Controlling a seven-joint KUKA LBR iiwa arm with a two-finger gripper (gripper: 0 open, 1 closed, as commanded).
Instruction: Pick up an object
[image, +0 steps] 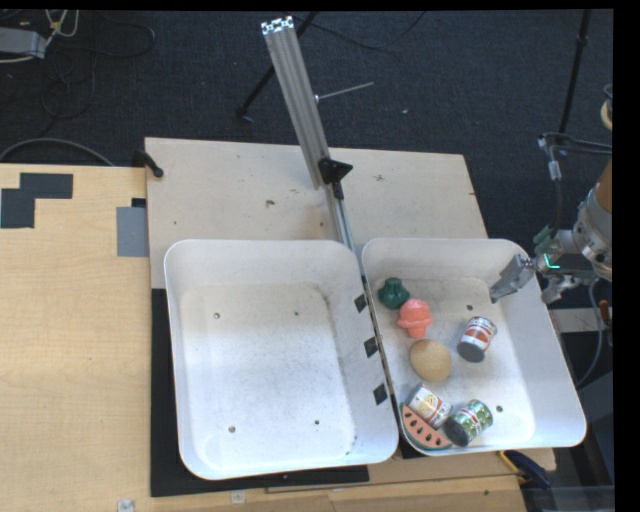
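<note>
hovering claw (532, 275) at right bin (520, 420) rim, spread, holding nothing, toys clustered lower left

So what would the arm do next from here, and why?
Probably swing left and lower toward the can. The end effector sits at the right bin's upper right rim with nothing between its fingers, and that can is the nearest item, lying apart from the pink toy and the tan ball.
</note>
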